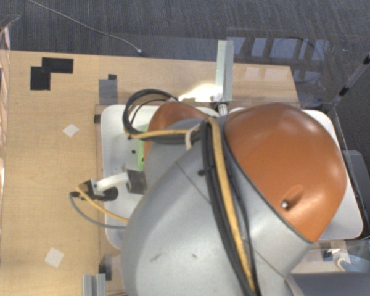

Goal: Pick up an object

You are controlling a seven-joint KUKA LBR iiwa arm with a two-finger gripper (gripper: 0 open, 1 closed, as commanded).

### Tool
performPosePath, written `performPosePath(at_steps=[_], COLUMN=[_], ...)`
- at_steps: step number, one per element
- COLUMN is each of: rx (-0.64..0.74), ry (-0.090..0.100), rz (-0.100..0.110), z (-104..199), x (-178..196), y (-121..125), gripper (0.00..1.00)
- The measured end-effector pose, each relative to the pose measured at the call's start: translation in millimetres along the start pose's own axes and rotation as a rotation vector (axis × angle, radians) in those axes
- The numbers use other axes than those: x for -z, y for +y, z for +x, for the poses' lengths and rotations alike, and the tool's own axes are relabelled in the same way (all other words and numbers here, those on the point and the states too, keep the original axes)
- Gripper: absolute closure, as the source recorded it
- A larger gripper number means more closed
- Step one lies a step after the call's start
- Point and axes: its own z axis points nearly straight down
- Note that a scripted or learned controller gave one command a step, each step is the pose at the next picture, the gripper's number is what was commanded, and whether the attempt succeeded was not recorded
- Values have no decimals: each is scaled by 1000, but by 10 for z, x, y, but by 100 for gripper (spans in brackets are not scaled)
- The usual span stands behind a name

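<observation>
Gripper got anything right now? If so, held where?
Cannot tell. The arm covers most of both bins, hiding the fingers and whatever lies below.

The grey arm (191, 239) with its orange band (287, 165) fills the near right of the scene, covering most of both white bins (111, 134). Black and yellow cables (219, 196) run along the arm. The wooden bench (43, 165) lies to the left, with black markers (49, 71) at its far left.
</observation>
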Motion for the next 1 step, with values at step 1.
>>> performPosePath(at_steps=[1], rx=[570], ry=[-7], rz=[2], z=[-27], x=[-1], y=[25], gripper=[100])
